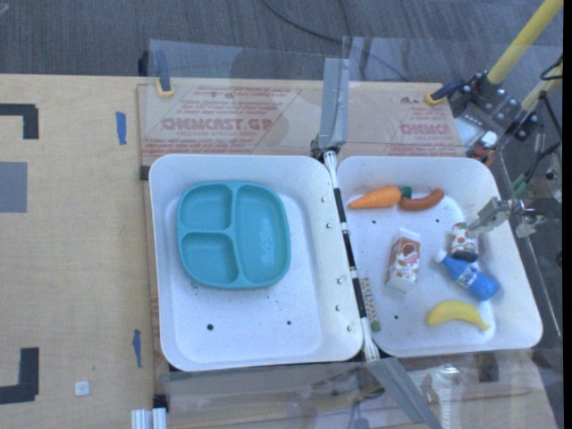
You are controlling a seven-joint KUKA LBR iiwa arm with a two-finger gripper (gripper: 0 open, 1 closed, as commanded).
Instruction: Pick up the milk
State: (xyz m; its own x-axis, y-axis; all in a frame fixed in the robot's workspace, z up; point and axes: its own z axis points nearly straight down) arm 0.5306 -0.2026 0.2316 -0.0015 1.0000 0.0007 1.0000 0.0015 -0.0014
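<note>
Pincer (pixel 497 213) low over right bin's right edge, about mid-height, pale metal, tip slanting down-left toward a small container. Wide or narrow: cannot tell from this angle. Nothing seen gripped.

Desk (pixel 71 239): tan wood top, black and blue tape marks along its left side.

Left bin (pixel 241 329): shallow, white, square with rounded corners, flush against its neighbour along the centre seam.

Right bin (pixel 393 329): same make, holds all the loose items.

Teal plate (pixel 234 235): three compartments, lying flat in left bin's upper-left part, near the top edge.

Milk (pixel 404 260): small white carton with a red-brown print, lying near right bin's centre, slightly toward the left edge. Apart from every other item and well apart from the pincer.

Blue bottle (pixel 470 275): on its side toward the bin's right edge, below the pincer, white label band near one end.

Orange carrot (pixel 375 197): near the top edge, left of centre, pointing left.

Yellow banana (pixel 458 314): near the bottom edge, toward the bottom-right corner, just below the bottle.

Brown sausage (pixel 421 201): near the top edge, just right of the carrot's green end.

Small container (pixel 462 240): white and dark, just above the bottle's upper end, at the pincer's tip; contact cannot be judged.
</note>
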